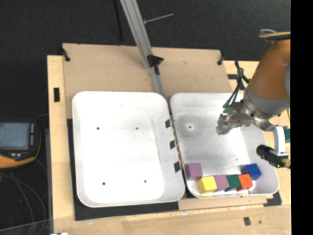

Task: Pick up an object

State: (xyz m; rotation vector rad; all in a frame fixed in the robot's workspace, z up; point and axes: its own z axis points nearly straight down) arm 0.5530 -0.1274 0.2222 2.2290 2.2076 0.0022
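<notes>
My gripper (224, 125) hangs over the upper middle of the right bin (205, 106), below the grey wrist and orange band. Nothing shows between or beneath its tips. Several blocks lie along the right bin's front wall, well below the gripper: a purple block (193, 170), a yellow block (207, 184), a mauve block (221, 181), a green block (233, 181), an orange block (244, 181) and a blue block (252, 170).
The left bin (122, 146) lies beside the right one, with clips along the shared edge. A slanted metal pole (142, 33) rises from the back of the bench. A handheld pendant (17, 140) lies off the bench at the left.
</notes>
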